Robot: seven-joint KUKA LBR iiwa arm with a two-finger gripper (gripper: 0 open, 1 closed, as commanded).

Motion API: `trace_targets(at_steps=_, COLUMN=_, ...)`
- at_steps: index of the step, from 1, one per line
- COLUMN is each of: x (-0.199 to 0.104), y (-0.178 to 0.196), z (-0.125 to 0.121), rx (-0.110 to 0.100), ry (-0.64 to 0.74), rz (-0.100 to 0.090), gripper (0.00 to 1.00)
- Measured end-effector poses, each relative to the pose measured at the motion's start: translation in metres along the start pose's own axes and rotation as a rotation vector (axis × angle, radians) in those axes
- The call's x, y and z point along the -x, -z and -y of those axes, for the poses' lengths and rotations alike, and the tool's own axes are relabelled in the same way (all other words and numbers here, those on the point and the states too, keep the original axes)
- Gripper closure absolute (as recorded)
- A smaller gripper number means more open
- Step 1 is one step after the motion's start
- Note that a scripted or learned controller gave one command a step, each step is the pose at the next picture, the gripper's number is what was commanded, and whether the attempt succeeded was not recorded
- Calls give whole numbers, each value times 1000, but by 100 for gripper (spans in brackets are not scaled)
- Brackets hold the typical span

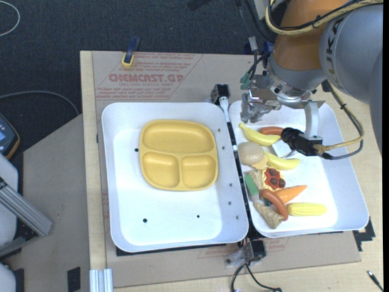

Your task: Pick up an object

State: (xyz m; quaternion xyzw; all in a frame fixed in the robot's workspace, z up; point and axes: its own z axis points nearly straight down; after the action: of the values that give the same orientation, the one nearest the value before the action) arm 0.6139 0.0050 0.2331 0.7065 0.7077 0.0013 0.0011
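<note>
Worktop [152, 72]: a brown board printed with red lettering is seen under both bins, with a yellow-and-blue clamp [129, 55] fixed at its far edge.
Left bin [115, 181]: a yellow divided tray [179, 154] is found lying flat in its far half, three compartments facing up.
Right bin [346, 187]: toy food is crowded along its left side.
Objects for picking: a banana [258, 135] is seen at the far end; a pale round piece [251, 154] is placed just beside it, a second banana [282, 162] to the right; a pizza slice [271, 178], a carrot [289, 193] and a corn cob [307, 209] are grouped nearer the front.
Hand [254, 107]: it is poised over the far left corner of the right bin, just above the first banana; nothing is seen between its parts, and whether it is open or closed cannot be told.
Arm [310, 23]: the orange band is seen directly above the wrist.
</note>
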Motion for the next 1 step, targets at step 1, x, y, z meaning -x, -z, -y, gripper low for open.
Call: trace_targets(at_steps=1, x=11, y=-19, z=5, rx=-8, ry=-3, rz=0, gripper=100)
